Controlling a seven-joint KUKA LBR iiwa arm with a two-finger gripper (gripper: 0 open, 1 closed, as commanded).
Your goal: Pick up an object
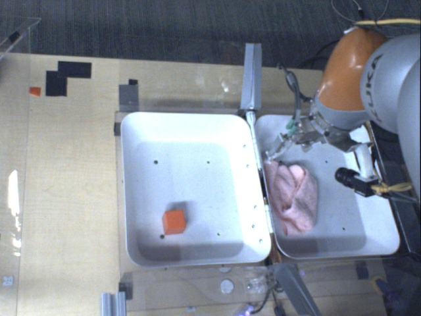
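Pale wooden bench top (66, 189) spreads left, black square markers (64, 76) near far corner; dark grey ribbed floor (164, 12) beyond; glare streak at left edge.

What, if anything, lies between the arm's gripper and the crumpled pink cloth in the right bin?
Nothing visible does. The gripper sits over the upper left part of the right white bin, and the crumpled pink cloth lies just below it in the view, against the bin's left wall. The small orange block is apart, in the left white bin.

Bright, even overhead light; soft shadows, slight blur.
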